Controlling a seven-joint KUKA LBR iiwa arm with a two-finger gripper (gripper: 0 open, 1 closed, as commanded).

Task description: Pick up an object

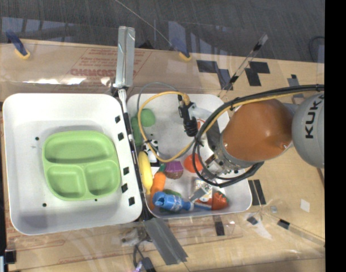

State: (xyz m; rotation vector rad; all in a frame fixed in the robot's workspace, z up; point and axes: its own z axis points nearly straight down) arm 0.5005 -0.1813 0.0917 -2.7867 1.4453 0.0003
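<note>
- Camera view: the arm (255, 130) is reaching in from 3 o'clock over the right bin (238, 207); gripper (202, 187) state: cannot tell.
- A smooth yellow banana (144, 169) is lying at the bin's 9 o'clock wall, long axis running 12 to 6.
- A blue toy (168, 202) is resting at 6 o'clock.
- A green divided tray (80, 164) is sitting in the left bin (25, 118).

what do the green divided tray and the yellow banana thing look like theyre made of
The green divided tray looks like moulded plastic with a matte finish: even colour, rounded compartment edges, soft sheen. The yellow banana seems to be a plastic or rubber toy, going by its smooth, uniform, slightly glossy surface; which of the two is unclear.
</note>
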